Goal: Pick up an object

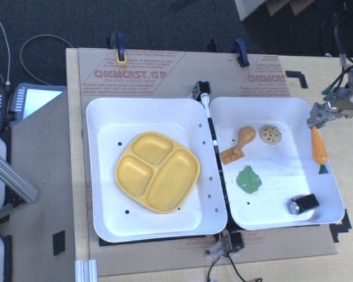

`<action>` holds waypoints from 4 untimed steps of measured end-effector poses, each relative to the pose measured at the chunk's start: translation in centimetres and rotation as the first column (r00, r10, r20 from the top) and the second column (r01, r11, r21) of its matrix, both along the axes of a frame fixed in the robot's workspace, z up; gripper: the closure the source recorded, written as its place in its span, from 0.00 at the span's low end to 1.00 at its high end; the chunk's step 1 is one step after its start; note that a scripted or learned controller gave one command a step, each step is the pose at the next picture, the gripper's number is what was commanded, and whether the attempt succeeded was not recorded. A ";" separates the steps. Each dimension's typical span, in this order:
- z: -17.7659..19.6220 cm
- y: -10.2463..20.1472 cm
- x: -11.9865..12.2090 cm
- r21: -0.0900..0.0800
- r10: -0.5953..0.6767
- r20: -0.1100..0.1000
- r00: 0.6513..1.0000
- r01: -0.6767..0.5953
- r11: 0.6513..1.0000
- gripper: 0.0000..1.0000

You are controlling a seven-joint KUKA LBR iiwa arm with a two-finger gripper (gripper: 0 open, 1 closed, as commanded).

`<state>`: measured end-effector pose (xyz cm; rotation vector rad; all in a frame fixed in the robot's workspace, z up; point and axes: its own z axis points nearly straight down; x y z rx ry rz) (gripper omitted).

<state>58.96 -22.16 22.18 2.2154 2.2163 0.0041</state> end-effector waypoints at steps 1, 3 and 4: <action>3.4 0.0 0.1 0.001 0.001 -0.002 1.000 -0.001 1.000 1.00; 2.3 9.6 -0.3 0.005 0.003 -0.010 1.000 -0.003 1.000 1.00; 1.0 14.7 -0.1 0.005 0.003 -0.010 1.000 -0.003 1.000 1.00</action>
